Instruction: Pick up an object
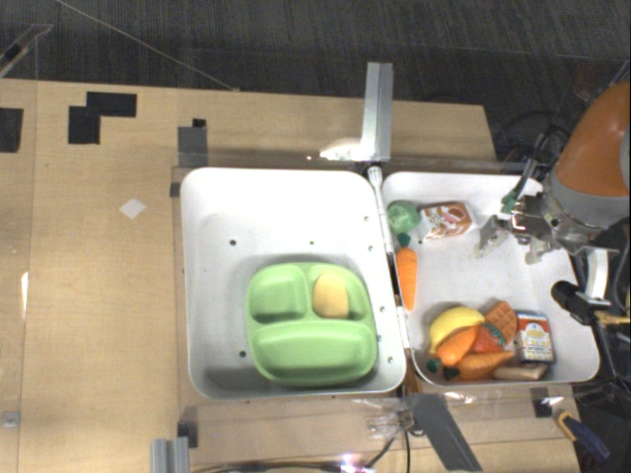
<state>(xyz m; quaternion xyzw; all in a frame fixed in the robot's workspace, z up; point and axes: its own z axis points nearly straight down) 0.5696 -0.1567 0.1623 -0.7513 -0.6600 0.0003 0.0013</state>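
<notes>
My gripper [512, 241] hovers over the upper right part of the right bin [582, 363], fingers spread open with only bare white floor between them. Just to its left lies a red and white snack packet [446, 219], and beside that a green leafy toy [401, 215]. An orange carrot [405, 276] lies along the bin's left wall. At the bin's front sits a pile: a yellow banana [454, 320], an orange pepper-like piece [455, 346], a ridged orange piece [500, 317] and a small printed box [533, 338].
The left bin [227, 215] holds a green divided plate [311, 325] with a yellow round fruit [332, 294] in one compartment. A metal post [379, 111] stands behind the seam between the bins. The arm's orange band [596, 156] is at the right edge.
</notes>
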